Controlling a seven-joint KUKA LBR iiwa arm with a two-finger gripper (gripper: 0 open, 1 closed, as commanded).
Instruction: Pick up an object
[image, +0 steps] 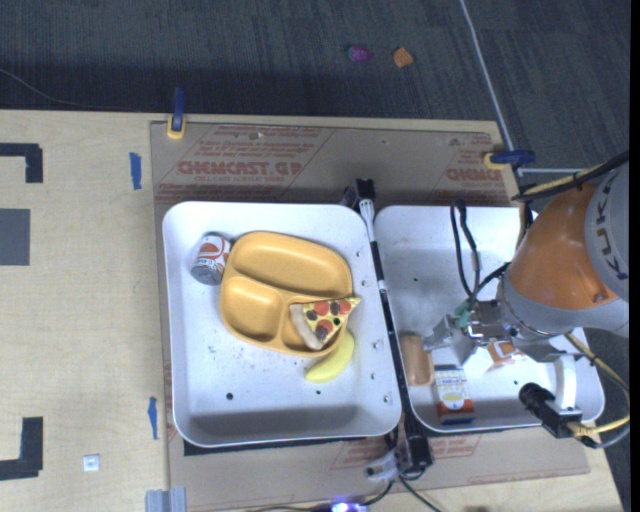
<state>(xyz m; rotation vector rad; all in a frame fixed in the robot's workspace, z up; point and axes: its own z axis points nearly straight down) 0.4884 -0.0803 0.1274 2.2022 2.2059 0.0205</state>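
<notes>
My gripper (462, 328) hangs low over the middle of the right bin (420, 240), below the orange band of the arm. Just to its left, a tan bread roll (414, 360) lies by the bin's left wall. A small red and white packet (452, 391) rests at the front of that bin, a little below the gripper. Nothing shows between the gripper and either one. In the left bin (200, 390) lie a yellow divided plate (275, 285) with a pizza slice (318, 320) on it, a banana (335, 362) at its front edge and a soda can (209, 258) at its left.
A raised divider (380, 300) runs between the two bins. The arm covers the right side of the right bin. A small orange and white thing (500, 350) shows under the wrist; I cannot tell what it is. Cables hang along the arm.
</notes>
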